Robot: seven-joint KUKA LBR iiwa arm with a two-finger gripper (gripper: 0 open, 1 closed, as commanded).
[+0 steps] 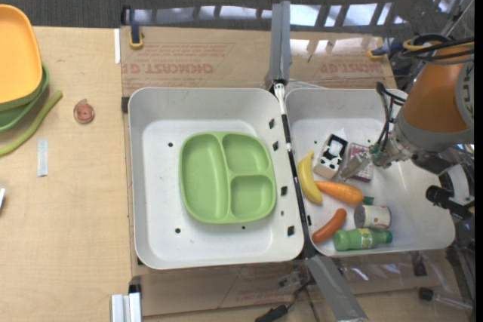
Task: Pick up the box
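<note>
Camera view: tool (361,162), on the grey arm (438,105) with its orange band, is lowered into the right white bin (423,237); whether it is apart or together cannot be told. Box (330,152), black and white, lies just left of the tool, tilted; a pinkish packet (364,170) sits directly at the tool tip, contact unclear. Banana (306,177) further left; carrot (339,192) just below the tool; can (373,216), green bottle (362,239) and red-orange pepper (329,225) lower still. Left white bin (151,237), well left of the tool, holds a green divided plate (226,177). Worktop (60,237), far left, carries stacked orange and green dishes (16,72).
</note>
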